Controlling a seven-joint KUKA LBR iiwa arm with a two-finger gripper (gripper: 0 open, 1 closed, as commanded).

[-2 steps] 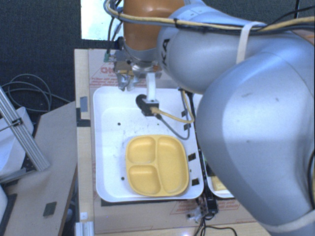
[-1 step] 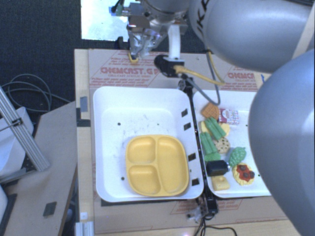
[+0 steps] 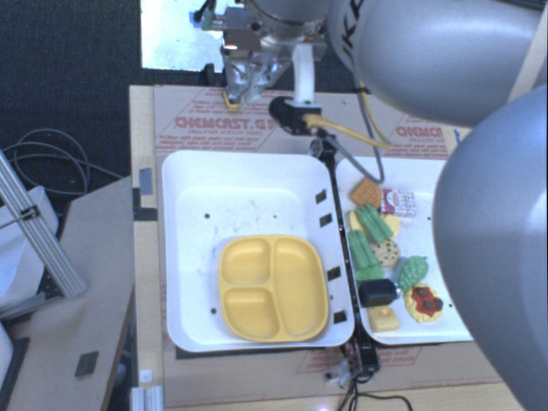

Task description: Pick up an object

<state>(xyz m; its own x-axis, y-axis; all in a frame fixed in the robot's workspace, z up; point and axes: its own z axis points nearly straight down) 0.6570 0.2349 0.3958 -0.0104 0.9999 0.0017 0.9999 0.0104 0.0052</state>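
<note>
The grey arm (image 3: 445,50) sweeps in from the right and fills the upper right corner, its lower bulk covering the far right side of the right bin (image 3: 428,336). The gripper (image 3: 242,82) hangs past the far rim of the left bin (image 3: 184,229), over the brown board (image 3: 214,127) beneath both bins; whether it is wide or narrow I cannot tell, and nothing shows in its grasp. The left bin offers the most open floor, its far half bare white. In its near half sits a yellow divided tray (image 3: 274,286) with three compartments, rounded corners and a raised rim, lying flat and close to the near wall. The right bin is crowded: a waffle-like square (image 3: 366,193), a red and white packet (image 3: 400,202), green pods (image 3: 372,225), a chip cookie (image 3: 387,252), a green leafy piece (image 3: 413,271), a small pizza-like disc (image 3: 425,301), a black block (image 3: 377,293) and a pale yellow chunk (image 3: 384,318), most touching or overlapping. A black divider (image 3: 338,229) with clips runs between the bins.
</note>
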